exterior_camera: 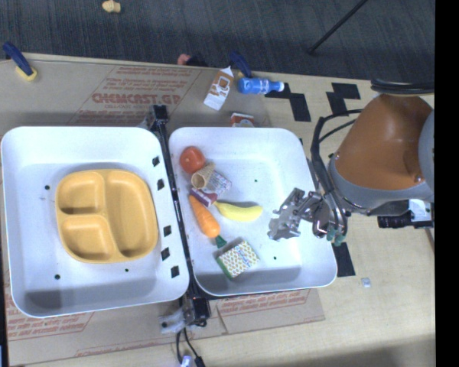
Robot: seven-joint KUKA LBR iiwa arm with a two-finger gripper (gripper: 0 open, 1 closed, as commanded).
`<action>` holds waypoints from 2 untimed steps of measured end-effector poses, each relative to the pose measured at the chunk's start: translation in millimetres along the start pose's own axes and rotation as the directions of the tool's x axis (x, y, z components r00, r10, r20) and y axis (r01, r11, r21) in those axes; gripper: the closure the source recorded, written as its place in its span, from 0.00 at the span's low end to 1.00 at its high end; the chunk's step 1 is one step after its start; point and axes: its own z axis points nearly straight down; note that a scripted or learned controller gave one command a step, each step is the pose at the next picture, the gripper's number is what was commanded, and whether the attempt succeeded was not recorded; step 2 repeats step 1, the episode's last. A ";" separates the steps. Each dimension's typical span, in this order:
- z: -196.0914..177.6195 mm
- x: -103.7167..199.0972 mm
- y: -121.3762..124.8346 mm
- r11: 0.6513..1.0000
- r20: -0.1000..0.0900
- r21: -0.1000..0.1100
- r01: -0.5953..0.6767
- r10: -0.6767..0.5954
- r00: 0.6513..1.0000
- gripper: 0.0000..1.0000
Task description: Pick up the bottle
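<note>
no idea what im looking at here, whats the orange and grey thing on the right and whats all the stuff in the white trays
This is one picture from a camera fixed above a workbench, looking down at a slant. The grey and orange thing on the right is a robot arm. At its end is a metal claw, hanging over the right side of the right bin. I see nothing between its fingers.

The left bin holds a yellow divided plate. The right bin holds toy food: a tomato, a banana, a carrot, a small bottle lying by the tomato, and a patterned packet.

Outside the bins, at the far edge of the bench, lie a small carton and a blue object.
</note>
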 end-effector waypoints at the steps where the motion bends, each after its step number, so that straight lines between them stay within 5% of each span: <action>1: 2.9 -6.7 -15.0 0.968 0.004 -0.001 -0.251 0.251 0.968 1.00; 2: 2.9 -6.7 -15.0 0.968 0.004 -0.001 -0.251 0.251 0.968 1.00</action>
